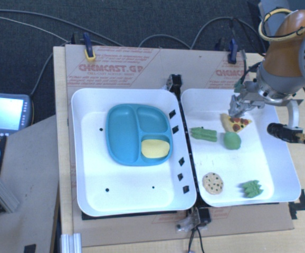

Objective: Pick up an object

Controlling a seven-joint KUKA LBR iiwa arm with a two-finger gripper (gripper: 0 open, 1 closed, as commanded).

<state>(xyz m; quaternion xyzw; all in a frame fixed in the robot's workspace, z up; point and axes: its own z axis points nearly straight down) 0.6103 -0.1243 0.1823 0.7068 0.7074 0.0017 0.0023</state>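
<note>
at the near edge of the right bin [279, 162], a leafy green toy [251, 188] and, to its left, a round chocolate-chip cookie [212, 183], well apart from each other. in the left bin [84, 157], a blue divided tray [136, 133] with a pale yellow lump [155, 148] in its near-right compartment; other compartments bare. along the wall between the two bins, a row of small black clips [182, 162].

farther back in the right bin, a green ball [232, 140] and a long green pod-like piece [203, 135] lying flat, just beside each other but not clearly touching. just behind the ball, a toy pizza slice [234, 123], yellow with red spots, flat on the bin floor.

directly over the slice's far end, the gripper [239, 109], pointing down, tips at or very near the slice. fingers too blurred and overlapped to read: cannot tell whether spread or pressed together, nor whether touching the slice. nothing visibly pinched between them.

above that, grey wrist and the orange band [289, 36] of the arm, entering from the right. beyond the bins, a brown board [115, 62] with red print, held by two blue clamps [89, 49], then dark carpet and cables.
</note>
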